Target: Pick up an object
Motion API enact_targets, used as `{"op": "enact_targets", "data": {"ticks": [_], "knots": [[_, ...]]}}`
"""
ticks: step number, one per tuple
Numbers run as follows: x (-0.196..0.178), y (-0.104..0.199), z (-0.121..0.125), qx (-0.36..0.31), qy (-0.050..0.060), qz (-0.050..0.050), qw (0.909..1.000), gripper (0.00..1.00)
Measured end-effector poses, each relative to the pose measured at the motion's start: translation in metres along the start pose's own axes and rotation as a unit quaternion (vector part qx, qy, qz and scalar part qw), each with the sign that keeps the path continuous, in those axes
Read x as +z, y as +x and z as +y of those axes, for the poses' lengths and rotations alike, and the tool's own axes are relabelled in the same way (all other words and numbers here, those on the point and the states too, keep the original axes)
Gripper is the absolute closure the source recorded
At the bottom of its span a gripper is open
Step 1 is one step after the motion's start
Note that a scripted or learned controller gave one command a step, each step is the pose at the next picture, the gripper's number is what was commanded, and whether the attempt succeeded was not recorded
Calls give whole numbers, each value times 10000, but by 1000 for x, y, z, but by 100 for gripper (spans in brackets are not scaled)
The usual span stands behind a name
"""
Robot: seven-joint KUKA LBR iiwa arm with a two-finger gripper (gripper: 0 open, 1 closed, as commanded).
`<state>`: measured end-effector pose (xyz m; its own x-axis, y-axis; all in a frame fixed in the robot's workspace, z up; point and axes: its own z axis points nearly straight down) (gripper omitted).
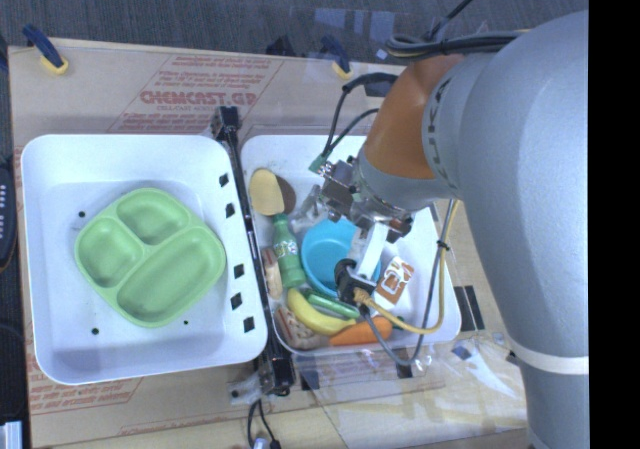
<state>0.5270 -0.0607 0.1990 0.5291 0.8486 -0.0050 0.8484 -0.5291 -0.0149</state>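
Observation:
The right bin [285,145] holds a pile of small things. A blue cup [322,257] lies in the middle, with a green bottle [287,257] to its left. A yellow banana [312,315] and an orange carrot [360,334] lie at the near end. A tan round piece [265,192] rests at the far left, and a white and orange box [397,280] sits on the right. My gripper [337,199] hangs low over the far edge of the blue cup, largely covered by the wrist. I see nothing held in it.
The left bin [60,342] holds a green divided plate [150,255]. A black divider with clips [238,227] runs between the bins. The grey arm covers the right bin's right side. Cardboard lies under both bins.

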Motion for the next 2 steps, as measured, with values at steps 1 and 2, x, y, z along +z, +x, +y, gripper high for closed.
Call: {"op": "enact_targets", "data": {"ticks": [1, 2], "knots": [[92, -52, -6, 284, -168, 49, 9994, 0], [107, -16, 69, -20, -28, 17, 10000, 0]]}}
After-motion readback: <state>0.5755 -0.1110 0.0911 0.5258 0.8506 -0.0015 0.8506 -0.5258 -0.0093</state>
